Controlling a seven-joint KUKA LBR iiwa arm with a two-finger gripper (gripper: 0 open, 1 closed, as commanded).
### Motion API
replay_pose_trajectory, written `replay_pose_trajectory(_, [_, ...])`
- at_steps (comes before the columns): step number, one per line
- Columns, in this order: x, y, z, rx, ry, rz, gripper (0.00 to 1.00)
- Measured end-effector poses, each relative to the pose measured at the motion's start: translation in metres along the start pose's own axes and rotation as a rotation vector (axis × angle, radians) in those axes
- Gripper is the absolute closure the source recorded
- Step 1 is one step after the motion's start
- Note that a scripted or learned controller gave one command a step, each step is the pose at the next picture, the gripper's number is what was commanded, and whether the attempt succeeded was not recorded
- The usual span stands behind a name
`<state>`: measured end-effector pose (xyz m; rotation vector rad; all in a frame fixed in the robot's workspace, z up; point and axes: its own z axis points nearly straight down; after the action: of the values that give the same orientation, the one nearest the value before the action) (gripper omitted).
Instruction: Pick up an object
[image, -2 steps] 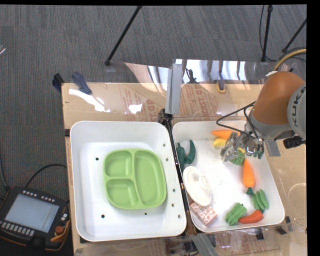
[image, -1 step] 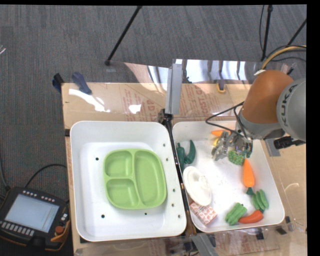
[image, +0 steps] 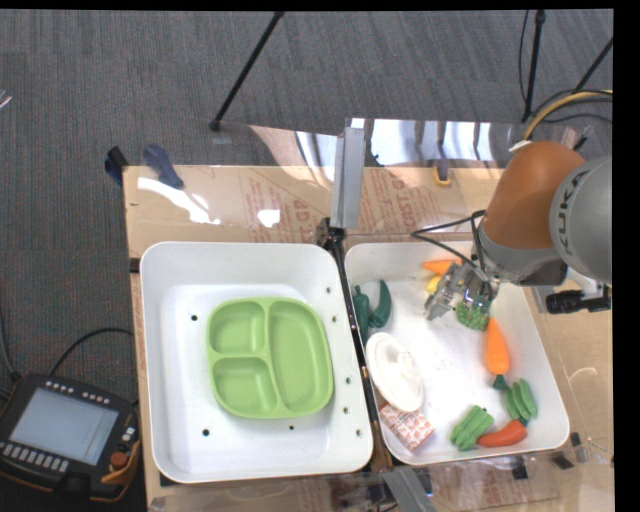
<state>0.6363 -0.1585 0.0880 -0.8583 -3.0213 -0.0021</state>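
Note:
My gripper (image: 458, 300) hangs over the upper part of the right bin (image: 556, 400), under the orange-banded wrist. A small green knobbly piece (image: 474, 316) lies right at its lower right side, touching or very near it. I cannot tell whether it is gripped. An orange carrot (image: 497, 347) lies just below that piece. An orange piece (image: 438, 266) and a small yellow one (image: 433, 284) sit just left of the gripper.
The right bin also holds a dark green pepper (image: 378, 305), a white lumpy item (image: 395, 372), a pink-and-white packet (image: 410, 428) and green and red toy vegetables (image: 490, 430) at the front. A green divided plate (image: 270, 357) lies in the left bin (image: 170, 300).

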Motion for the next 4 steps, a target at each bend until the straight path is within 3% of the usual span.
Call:
replay_pose_trajectory(1, [0.024,0.042,-0.163,-0.009,-0.019,0.073,1.00])
replay_pose_trajectory(2, [0.075,0.035,-0.057,0.001,0.005,-0.409,1.00])
replay_pose_trajectory(3, [0.042,0.030,0.002,0.001,0.001,-0.100,1.00])
replay_pose_trajectory(4, [0.025,0.016,0.000,0.000,-0.002,0.246,1.00])
